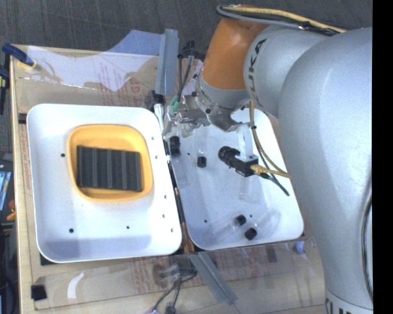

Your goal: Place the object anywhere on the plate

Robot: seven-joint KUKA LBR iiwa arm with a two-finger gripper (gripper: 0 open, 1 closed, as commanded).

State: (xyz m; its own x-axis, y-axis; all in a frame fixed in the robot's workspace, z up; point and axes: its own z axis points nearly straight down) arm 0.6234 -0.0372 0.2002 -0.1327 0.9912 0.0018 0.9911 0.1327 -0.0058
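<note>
Grey arm reaches in from right; hand lowered, pointing left.

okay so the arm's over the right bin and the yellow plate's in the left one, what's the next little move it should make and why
Probably a short drop toward the right bin's floor to try a grasp. The gripper sits at the right bin's upper left corner, the plate in the left bin carries only a dark ridged block, and small clear pieces lie loose.

A dark grey carpeted floor is seen beyond the pincer; a pale wooden table is spread beneath it.
</note>
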